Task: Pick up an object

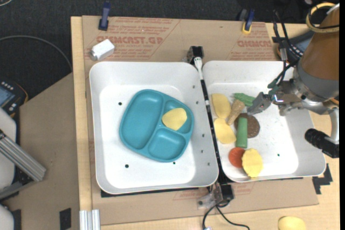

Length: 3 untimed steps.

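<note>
Arm: the grey arm with the orange band [322, 56] comes in from the right, over the right bin.
Gripper: the gripper [262, 103] hangs low over the right bin, right above the pile of toy food. I cannot tell how it is set or if it has hold of anything.
Right bin: the white right bin [285, 143] has the toy food in its left half.
Toy food: a yellow piece [220, 105] sits at the top left, with a tan cone [235, 111] and a green piece [243, 98] just beside it. A green stick [241, 132] lies over a brown round thing [252, 126]. Another yellow piece [224, 131] is just left of the stick. A red round piece [236, 156] and a yellow lumpy piece [252, 162] touch at the bottom.
Left bin: the white left bin [108, 116] holds a blue plate [143, 126] with parts in it. A yellow food piece [174, 118] lies in the top right part of the plate.
Bench: a small white thing [102, 49] sits on the cardboard above the left bin.
</note>
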{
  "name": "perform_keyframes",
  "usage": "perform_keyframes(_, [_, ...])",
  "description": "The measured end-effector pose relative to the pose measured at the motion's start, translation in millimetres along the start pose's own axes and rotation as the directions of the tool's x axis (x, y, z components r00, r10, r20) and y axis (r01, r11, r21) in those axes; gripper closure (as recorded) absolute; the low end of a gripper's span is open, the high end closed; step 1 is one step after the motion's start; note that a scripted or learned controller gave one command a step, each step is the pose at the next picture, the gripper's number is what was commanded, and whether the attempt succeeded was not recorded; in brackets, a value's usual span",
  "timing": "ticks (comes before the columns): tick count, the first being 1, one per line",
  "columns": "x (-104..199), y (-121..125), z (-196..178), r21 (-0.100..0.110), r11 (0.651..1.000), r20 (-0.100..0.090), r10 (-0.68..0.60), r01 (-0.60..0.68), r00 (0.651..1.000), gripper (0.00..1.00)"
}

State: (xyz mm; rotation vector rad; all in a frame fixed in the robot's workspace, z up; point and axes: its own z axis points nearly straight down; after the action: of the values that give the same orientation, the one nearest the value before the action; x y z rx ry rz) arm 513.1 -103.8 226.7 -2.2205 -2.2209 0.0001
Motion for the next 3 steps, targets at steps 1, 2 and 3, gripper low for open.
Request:
perform_keyframes(1, [84.6,-6.8,44.8,0.007,1.0,-0.005,-0.008,0.008,1.0,0.0])
perform_keyframes(2, [47.2,-34.5,42.2,0.004,1.0,0.0,0.005,-0.005,1.0,0.0])
perform_keyframes(3, [146.9,-34.2,42.6,0.0,1.0,-0.003,-0.01,0.01,1.0,0.0])
